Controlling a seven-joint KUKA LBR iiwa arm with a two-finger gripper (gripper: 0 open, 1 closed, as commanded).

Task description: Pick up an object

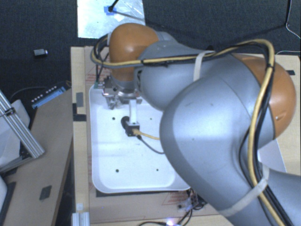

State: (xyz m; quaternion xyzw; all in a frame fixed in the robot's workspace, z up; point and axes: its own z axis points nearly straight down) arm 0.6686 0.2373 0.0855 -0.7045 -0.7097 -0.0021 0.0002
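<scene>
At the far left, a silvery aluminium rail [21,135] lies aslant over a brown board [44,159]. Above it, a blue-and-black strip [47,95] sits at the edge of the dark carpet [37,13]. A small black block [41,52] lies alone on that carpet. Farther in, a shiny foil sheet [110,20] lies flat on the floor behind the bench, with a scrap of blue tape [109,9] on it.

The bench [81,145] is pale wood. On it sits the left white bin [117,178], its floor marked by a few small dark dots. The gripper [114,100] hangs low near the bin's far left corner, under the orange band [129,41] above the wrist. Its tip is small and shadowed, so whether it is spread or closed cannot be told.

No object to be picked can be made out. Its place, its long axis and the way it points therefore cannot be told.

The grey arm [221,126] sweeps in from the right, close to the camera, and covers the right bin. A yellow cable [257,121] runs along the arm, past a second orange joint [281,95] near the right edge.
</scene>
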